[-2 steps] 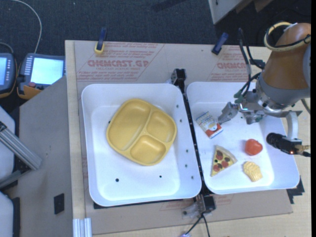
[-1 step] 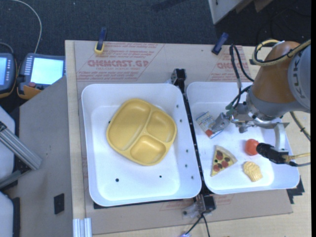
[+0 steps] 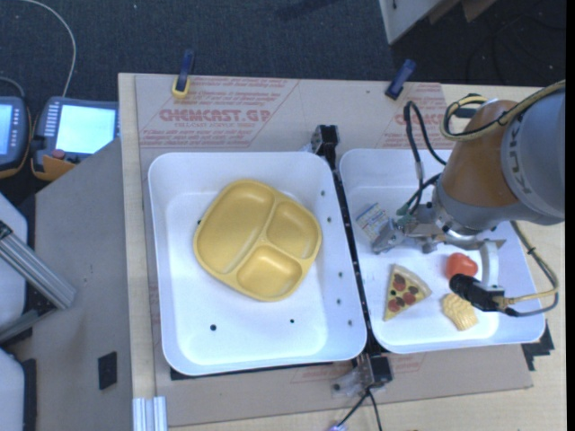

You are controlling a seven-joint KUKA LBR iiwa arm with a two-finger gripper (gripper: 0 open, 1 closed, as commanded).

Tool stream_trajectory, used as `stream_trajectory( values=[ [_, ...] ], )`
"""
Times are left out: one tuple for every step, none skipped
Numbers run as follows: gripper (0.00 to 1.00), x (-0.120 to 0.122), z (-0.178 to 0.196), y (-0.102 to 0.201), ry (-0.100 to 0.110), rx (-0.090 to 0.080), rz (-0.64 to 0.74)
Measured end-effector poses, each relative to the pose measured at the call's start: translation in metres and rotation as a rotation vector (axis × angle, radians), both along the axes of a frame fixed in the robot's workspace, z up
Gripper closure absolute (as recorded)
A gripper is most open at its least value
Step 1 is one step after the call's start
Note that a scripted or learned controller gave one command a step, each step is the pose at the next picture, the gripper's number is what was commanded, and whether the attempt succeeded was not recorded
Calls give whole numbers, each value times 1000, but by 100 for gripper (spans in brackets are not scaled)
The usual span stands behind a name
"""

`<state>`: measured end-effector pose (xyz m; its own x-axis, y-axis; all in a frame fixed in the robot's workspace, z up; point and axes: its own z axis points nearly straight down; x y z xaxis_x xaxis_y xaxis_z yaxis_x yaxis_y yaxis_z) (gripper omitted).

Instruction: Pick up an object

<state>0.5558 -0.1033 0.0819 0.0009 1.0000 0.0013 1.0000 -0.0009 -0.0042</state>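
Gripper sits low in right bin above 1 pizza slice; jaw state cannot be determined.

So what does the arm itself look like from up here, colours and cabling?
The arm is a rounded grey shell with a wide orange band above the wrist. Black cables loop along its left side. The gripper is small, grey metal.
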Motion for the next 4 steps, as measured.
stream_trajectory(
  values=[
    [100, 1, 13, 0, -6, -2, 0],
    [100, 13, 69, -1, -10, -3, 2],
    [100, 21, 121, 7, -10, -3, 3],
    [100, 16, 168, 1, -10, -3, 2]
  ],
)
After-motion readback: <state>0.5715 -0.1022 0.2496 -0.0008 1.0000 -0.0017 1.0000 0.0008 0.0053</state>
